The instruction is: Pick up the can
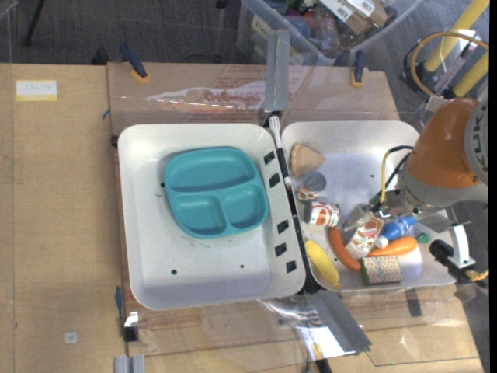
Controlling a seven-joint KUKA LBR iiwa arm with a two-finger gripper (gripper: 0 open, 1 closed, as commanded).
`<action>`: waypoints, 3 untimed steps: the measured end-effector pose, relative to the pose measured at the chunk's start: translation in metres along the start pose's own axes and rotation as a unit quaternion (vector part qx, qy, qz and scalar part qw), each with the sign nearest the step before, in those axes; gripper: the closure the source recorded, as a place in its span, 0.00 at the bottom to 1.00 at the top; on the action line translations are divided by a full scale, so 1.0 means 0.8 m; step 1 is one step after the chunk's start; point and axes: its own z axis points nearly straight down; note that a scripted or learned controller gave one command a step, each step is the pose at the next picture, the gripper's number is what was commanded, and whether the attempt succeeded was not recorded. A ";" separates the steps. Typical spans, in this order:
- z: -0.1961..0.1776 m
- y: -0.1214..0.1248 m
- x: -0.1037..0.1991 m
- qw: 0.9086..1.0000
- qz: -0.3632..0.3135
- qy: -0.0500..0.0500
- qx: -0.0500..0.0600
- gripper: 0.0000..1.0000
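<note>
Jaws: hidden under the orange wrist, low over the right bin (353, 142) at its right side; cannot tell their state, and nothing is seen lifted. The arm (444, 150) comes in from the right, its wrist over the clutter.

Can (324, 214) lies on its side, red and white, near the bin's left-middle, just left of the pile and apart from the wrist. A grey round-topped item (314, 182) sits just above it. Judged: the pick is not done; the can rests on the bin floor, and reach, grasp and lift are all left.

Around it: carrot (395, 247), blue bottle (398, 228), banana (323, 263), patterned box (382, 270), tan wedge (306, 158) at top left.

Left bin (147, 270) holds a teal divided plate (213, 190).

The surface (54, 224) is light wood, with clamps at the bins' edges. Behind it are dark carpet, a clear tote of junk (330, 6) and yellow hose (458, 41) at right.
</note>
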 end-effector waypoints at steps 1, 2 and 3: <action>-0.016 0.005 -0.001 1.000 0.001 -0.002 -0.007 1.00; -0.140 0.026 0.093 0.998 0.069 0.002 0.007 1.00; -0.298 0.128 0.006 0.998 0.063 0.000 0.006 1.00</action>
